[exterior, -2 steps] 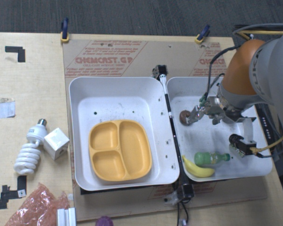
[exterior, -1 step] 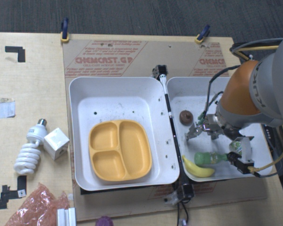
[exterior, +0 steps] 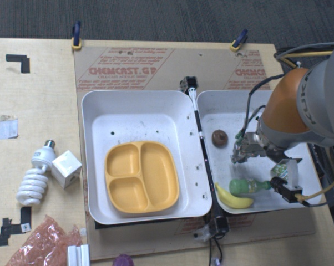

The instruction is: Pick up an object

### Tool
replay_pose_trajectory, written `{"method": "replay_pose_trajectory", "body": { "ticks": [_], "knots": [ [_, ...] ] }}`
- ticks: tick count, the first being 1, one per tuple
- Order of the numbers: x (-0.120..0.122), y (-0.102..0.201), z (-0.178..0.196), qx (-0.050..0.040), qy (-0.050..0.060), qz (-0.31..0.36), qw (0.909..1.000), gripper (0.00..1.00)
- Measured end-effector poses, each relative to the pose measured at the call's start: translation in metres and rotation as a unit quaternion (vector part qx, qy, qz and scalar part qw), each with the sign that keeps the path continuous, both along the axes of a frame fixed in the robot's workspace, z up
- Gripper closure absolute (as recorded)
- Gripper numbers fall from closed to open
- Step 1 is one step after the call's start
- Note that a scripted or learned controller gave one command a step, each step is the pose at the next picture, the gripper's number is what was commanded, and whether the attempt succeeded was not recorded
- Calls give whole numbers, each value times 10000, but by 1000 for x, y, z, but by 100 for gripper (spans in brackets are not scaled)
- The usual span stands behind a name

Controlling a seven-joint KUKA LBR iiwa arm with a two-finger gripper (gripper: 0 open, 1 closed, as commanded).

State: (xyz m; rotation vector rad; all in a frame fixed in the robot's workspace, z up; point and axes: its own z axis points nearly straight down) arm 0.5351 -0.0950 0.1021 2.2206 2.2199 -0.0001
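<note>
1. The likeliest pick is the green bottle [exterior: 248, 186], lying on its side low in the right bin [exterior: 225, 107], its neck pointing right; flat like this it gives the arm its long sides to close across
2. A banana [exterior: 234, 199] lies just beside the bottle on the side nearer the camera, curving along the bin's front wall, apparently touching the bottle, so a grasp on either could nudge the other
3. A small brown doughnut-like thing [exterior: 219, 138] sits up-frame of the bottle, well apart from it and near the bin's left wall, free on all sides
4. The gripper [exterior: 243, 153] hangs between the brown thing and the bottle, over bare bin floor and up-frame of the bottle; nothing shows between its fingers, and I cannot tell whether the claw is released or clenched, as the wrist and cables mask it
5. The arm [exterior: 300, 107] reaches in from the bottle's right, its bulk covering the bin's right part, which is why that corner can't be read
6. Judgement: the pick is not yet made; the bottle would be the shortest reach from here
7. Left of the bottle, past the bin walls, a yellow tray [exterior: 142, 177] with three compartments lies in the left bin [exterior: 133, 107]
8. Further left still, on the bench, lie a spiral bulb [exterior: 35, 177] and a white cube [exterior: 66, 168] touching it
</note>
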Motion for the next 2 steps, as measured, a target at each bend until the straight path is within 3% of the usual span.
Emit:
{"method": "replay_pose_trajectory", "body": {
  "ticks": [1, 2],
  "knots": [
    [0, 0, 0, 0, 1, 0, 10000, 0],
    [-51, -2, -10, 6, 9, -9, 10000, 0]
  ]
}}
